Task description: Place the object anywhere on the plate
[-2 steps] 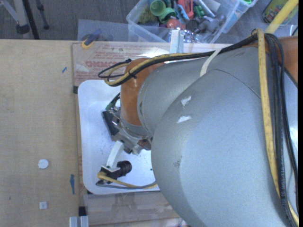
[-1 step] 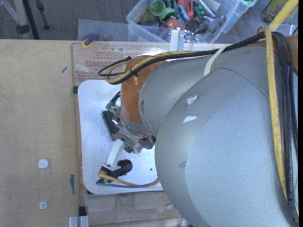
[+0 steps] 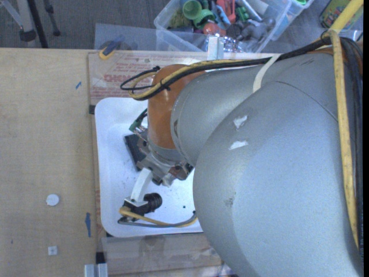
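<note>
Resting on tan bench point(image 3: 46, 126), white bin point(image 3: 112, 175).

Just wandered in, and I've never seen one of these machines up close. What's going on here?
A big grey robot arm reaches in from the right, its wrist, just below an orange band, low over a shallow white bin on the wooden bench. The arm's bulk covers much of the bin, so whether it holds anything cannot be told. A clear tub of colourful toys sits beyond the bench.
</note>
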Tool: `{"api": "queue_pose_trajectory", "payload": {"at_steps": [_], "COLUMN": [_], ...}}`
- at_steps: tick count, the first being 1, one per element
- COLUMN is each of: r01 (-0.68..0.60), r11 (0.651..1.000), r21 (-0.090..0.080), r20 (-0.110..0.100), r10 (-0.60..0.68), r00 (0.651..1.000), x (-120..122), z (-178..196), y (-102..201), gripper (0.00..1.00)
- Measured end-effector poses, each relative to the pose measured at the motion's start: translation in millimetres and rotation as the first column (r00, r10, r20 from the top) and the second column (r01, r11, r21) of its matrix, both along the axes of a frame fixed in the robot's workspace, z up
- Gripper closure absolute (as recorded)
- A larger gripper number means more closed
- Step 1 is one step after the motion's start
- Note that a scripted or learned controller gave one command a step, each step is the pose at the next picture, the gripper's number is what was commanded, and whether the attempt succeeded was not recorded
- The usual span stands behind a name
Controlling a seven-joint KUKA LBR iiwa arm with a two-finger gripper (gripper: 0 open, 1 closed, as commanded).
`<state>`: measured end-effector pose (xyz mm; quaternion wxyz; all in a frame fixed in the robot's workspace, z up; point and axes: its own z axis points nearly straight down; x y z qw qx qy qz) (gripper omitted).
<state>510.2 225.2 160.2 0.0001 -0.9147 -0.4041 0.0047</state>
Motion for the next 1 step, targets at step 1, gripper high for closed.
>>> {"api": "queue_pose_trajectory", "payload": {"at_steps": [1], "r01": [0.404], "r11": [0.915], "r21": [0.010], "r20": [0.010], "r10": [-0.404], "r00": [0.915], "x": [-27.5], "z": [-71.5], "y": [-1.0], "gripper": [1.00]}}
